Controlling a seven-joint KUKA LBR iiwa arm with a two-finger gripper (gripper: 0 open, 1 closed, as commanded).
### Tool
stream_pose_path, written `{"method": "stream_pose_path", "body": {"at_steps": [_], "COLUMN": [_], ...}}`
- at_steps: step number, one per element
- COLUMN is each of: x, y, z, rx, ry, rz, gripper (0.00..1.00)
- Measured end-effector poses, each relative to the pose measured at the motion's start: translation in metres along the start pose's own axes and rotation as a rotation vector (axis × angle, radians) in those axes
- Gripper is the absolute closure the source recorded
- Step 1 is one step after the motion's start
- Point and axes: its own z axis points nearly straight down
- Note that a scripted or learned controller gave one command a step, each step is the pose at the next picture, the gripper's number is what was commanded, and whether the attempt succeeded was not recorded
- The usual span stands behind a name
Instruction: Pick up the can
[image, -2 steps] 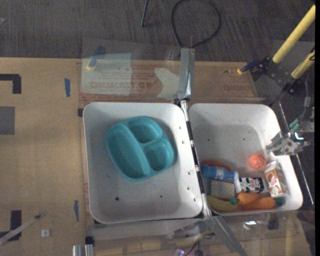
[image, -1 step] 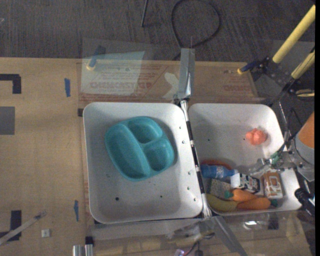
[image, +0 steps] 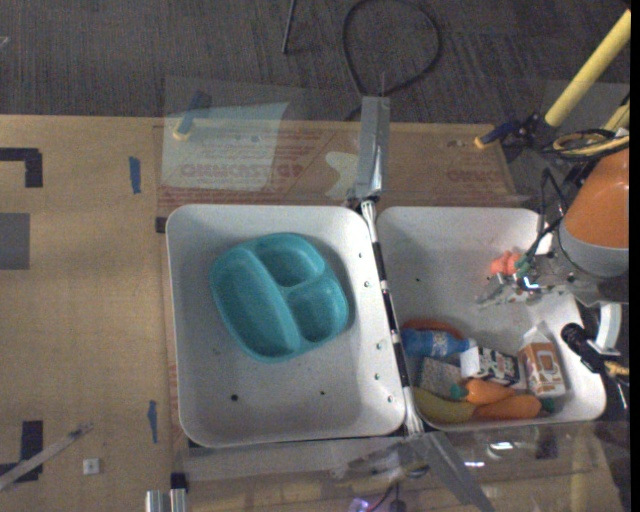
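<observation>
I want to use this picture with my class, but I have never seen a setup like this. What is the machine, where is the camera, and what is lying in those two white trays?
This is one photo from a camera fixed above a workbench, looking down at a slant. The machine is a robot arm, grey with an orange band, reaching in from the right. At its end is a two-finger gripper, its "hand", hanging over the right bin; whether it holds anything is unclear. The left bin holds a teal divided plate. In the right bin, small items are piled along the near edge: a banana, an orange carrot-like toy, a blue packet and a small orange and white carton. I cannot pick out the can it is meant to lift.
</observation>
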Motion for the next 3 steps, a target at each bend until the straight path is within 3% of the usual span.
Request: {"method": "stream_pose_path", "body": {"at_steps": [1, 2, 3], "x": [0.000, 0.000, -0.011], "y": [0.001, 0.001, 0.064], "z": [-0.011, -0.010, 0.001], "rx": [-0.002, -0.002, 0.034], "ry": [-0.002, -0.002, 0.012], "rz": [-0.002, -0.002, -0.106], "gripper": [1.00, 0.00, 0.00]}}
